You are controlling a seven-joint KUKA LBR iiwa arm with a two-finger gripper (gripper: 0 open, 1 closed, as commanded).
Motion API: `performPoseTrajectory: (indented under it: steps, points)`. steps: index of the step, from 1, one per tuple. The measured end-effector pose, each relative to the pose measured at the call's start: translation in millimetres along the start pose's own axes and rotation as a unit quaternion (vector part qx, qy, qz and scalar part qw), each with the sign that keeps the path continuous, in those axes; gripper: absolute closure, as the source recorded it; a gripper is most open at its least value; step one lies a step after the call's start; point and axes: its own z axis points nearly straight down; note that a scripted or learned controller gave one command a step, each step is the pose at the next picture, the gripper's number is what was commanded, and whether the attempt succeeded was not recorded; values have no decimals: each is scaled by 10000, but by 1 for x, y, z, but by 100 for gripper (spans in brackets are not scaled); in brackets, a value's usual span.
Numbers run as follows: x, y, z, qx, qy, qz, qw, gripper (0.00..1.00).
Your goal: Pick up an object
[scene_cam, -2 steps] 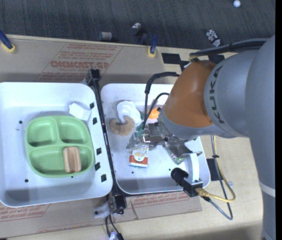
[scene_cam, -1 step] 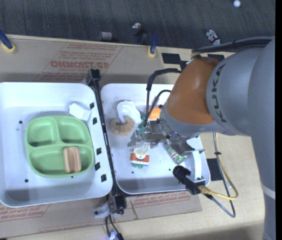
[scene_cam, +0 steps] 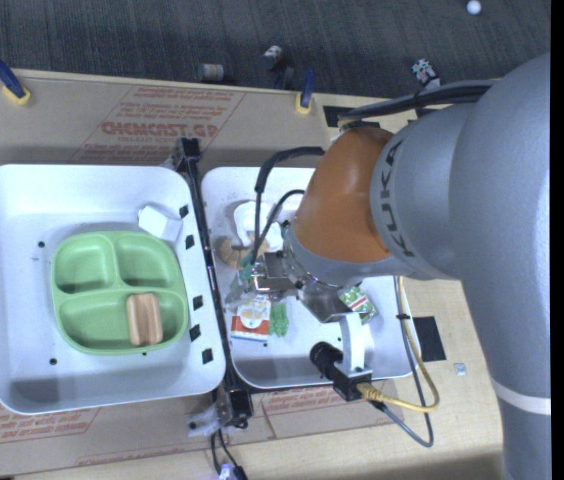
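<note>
My grey arm with its orange band (scene_cam: 347, 198) reaches down into the right bin (scene_cam: 292, 373). The gripper (scene_cam: 267, 278) sits low among the objects there, its fingertips hidden by the wrist. Just below it lies a flat packet (scene_cam: 251, 320) with an orange and white label, beside a green piece (scene_cam: 279, 320). A green and red packet (scene_cam: 355, 301) lies right of the wrist. A small brown object (scene_cam: 228, 251) rests near the bin's left wall. In the left bin (scene_cam: 22, 368) a green divided plate (scene_cam: 112, 288) holds a tan hot-dog-like piece (scene_cam: 144, 319).
A white object (scene_cam: 160, 220) lies above the green plate in the left bin. A black divider with clips (scene_cam: 200, 268) runs between the bins. A yellow cable (scene_cam: 402, 403) trails off the front right. Blue clamps (scene_cam: 7, 78) hold the cardboard base.
</note>
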Motion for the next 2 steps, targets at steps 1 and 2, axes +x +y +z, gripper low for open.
performPoseTrajectory:
  steps: [1,2]
  points:
    - [0,2,-10,-10,1,-21,10000,100]
    - [0,3,-21,-22,3,-44,10000,100]
